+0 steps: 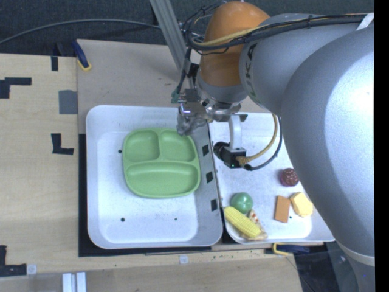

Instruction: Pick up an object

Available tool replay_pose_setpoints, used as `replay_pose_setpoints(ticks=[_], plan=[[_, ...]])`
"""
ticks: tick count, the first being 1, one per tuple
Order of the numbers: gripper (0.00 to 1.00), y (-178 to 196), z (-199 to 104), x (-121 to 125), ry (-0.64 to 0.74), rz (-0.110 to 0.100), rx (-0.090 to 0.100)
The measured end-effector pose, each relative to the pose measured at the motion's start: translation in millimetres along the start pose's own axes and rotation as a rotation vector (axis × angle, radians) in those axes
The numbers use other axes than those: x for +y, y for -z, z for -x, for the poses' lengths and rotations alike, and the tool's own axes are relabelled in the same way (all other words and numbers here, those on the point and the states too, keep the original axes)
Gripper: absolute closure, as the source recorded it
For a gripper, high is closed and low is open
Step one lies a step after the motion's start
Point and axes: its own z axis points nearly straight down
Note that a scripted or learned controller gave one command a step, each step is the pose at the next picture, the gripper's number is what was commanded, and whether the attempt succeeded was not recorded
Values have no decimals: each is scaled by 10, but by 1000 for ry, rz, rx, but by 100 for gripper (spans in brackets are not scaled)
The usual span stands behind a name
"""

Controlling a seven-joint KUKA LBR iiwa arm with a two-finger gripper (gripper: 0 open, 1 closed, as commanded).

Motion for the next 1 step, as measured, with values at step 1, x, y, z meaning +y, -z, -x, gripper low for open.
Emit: replay_pose_setpoints(ticks=[1], plan=[[0, 7, 30, 2, -3, 1, -2]])
